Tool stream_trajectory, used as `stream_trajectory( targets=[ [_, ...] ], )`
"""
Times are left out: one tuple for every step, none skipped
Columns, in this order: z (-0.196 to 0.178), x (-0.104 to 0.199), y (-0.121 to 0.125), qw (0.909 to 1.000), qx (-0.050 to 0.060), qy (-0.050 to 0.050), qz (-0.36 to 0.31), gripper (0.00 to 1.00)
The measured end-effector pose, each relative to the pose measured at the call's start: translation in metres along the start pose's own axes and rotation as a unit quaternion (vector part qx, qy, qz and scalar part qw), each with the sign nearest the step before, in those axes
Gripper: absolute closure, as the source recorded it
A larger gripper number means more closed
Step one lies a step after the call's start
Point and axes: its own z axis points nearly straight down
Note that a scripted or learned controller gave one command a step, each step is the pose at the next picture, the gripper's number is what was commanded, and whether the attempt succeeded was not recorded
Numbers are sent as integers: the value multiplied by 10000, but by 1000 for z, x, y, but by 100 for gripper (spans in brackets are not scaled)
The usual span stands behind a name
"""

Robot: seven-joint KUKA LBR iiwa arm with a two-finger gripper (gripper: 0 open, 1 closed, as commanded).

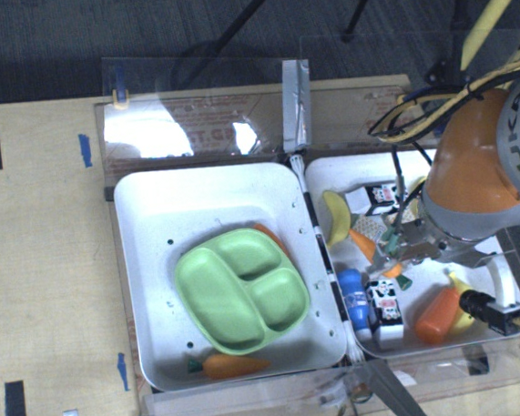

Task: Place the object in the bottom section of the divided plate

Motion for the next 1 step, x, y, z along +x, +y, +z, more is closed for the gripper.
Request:
stream_trajectory(
  targets=[
    [0, 90, 7, 9997, 2, 0, -252, 100]
  ],
)
